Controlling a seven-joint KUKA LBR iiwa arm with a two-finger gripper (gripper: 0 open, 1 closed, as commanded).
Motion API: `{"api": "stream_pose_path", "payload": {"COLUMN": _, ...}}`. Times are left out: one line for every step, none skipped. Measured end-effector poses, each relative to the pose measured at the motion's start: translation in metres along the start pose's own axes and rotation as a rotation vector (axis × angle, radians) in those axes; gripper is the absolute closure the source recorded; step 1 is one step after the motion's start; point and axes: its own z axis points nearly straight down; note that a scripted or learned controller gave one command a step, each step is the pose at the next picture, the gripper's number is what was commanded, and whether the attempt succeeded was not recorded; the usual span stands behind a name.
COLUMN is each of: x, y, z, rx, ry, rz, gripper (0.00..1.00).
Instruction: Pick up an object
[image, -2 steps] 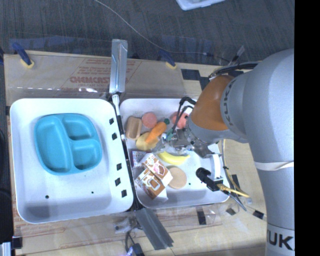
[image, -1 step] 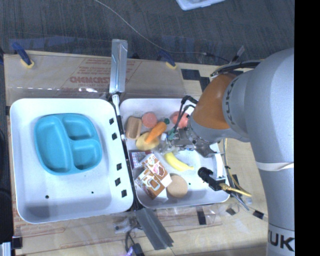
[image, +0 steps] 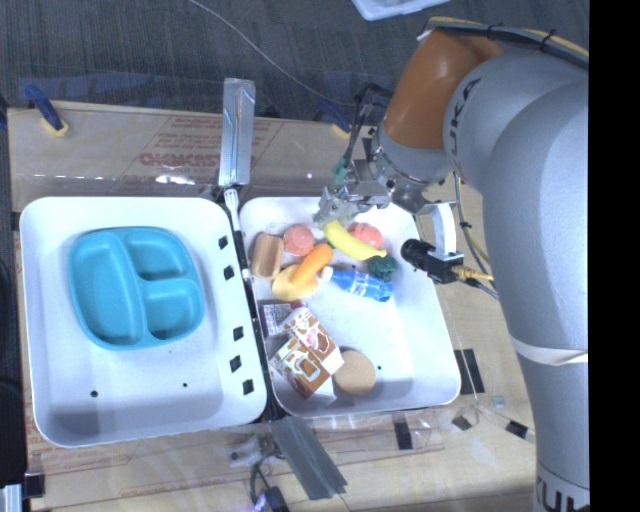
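The wooden-topped bench (image: 120, 140) carries two shallow white plastic bins with a metal divider strip between them; that divider serves as landmark. Left of it, the left white bin (image: 40, 300) holds one light-blue compartmented plastic tray (image: 137, 283), lying flat, apparently kept apart from the picking stock.

Right of the divider, the right white bin (image: 430, 340) holds the candidates, crowded toward its far half:
- a tan bread roll (image: 266, 253) just beside the divider;
- a yellow banana (image: 347, 240), an orange carrot (image: 311, 262), a blue plastic bottle (image: 360, 285);
- printed brown-and-white packets (image: 303, 350) and a round tan biscuit (image: 354, 372) nearer the front.

The gripper (image: 345, 203) hangs over the far edge, just beside the banana. Nothing is visibly held; whether it is open or closed cannot be determined.
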Motion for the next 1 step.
{"api": "stream_pose_path", "payload": {"x": 0.0423, "y": -0.0161, "z": 0.0155, "rx": 0.012, "ry": 0.003, "rz": -0.057, "gripper": 1.0}}
